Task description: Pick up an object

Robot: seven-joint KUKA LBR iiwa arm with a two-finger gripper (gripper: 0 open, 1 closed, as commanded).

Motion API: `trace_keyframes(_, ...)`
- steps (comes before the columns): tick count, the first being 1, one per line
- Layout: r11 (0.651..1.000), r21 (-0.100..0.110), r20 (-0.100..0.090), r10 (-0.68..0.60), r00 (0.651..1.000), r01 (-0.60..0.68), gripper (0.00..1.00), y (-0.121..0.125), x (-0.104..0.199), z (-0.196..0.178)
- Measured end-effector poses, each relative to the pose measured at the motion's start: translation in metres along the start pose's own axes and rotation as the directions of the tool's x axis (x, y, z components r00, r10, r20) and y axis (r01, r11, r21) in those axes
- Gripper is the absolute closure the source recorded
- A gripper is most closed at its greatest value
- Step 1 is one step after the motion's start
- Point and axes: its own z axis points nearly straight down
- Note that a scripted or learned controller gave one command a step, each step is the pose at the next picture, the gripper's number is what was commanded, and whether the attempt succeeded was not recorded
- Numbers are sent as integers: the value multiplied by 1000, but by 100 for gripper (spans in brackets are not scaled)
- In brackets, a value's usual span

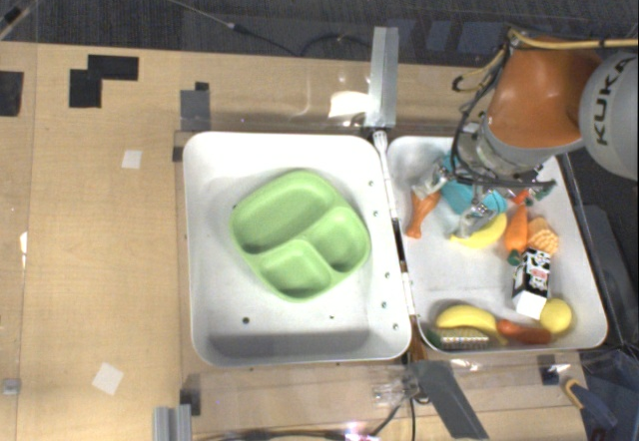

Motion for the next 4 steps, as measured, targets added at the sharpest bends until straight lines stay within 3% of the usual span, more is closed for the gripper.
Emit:
trace_keyframes(2, 988, 3, 10, 152, 988, -152, 0, 18, -4, 0)
trace_keyframes(3, 981, -15, -21, 191, 981, -191, 0, 29, 13, 14)
trace_keyframes(4, 982, -9, -9, 188, 982, -188, 100, 27, 8, -1)
